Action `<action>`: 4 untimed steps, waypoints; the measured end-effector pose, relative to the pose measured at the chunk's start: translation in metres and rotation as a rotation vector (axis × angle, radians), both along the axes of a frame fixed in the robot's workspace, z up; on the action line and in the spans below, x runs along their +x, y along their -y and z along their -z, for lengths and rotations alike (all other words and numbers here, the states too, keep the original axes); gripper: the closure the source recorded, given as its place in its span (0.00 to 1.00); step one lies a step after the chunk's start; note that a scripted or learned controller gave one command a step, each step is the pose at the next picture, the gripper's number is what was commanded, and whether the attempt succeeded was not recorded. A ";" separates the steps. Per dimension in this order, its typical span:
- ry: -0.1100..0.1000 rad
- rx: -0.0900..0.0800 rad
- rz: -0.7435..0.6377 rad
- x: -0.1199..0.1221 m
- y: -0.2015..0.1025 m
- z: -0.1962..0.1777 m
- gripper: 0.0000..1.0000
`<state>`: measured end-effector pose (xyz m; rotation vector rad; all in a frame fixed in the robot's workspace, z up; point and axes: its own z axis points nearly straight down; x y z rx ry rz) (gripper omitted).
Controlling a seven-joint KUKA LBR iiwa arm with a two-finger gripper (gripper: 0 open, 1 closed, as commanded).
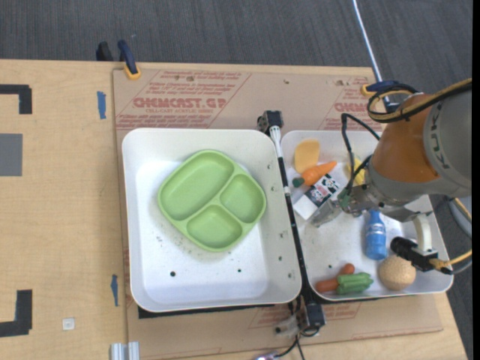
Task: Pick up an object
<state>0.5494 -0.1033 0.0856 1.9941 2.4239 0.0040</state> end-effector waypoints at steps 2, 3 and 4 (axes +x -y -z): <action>0.002 -0.003 -0.278 -0.010 0.045 -0.011 1.00; 0.003 -0.004 -0.392 -0.051 0.030 -0.001 1.00; -0.002 -0.002 -0.392 -0.069 -0.004 -0.076 1.00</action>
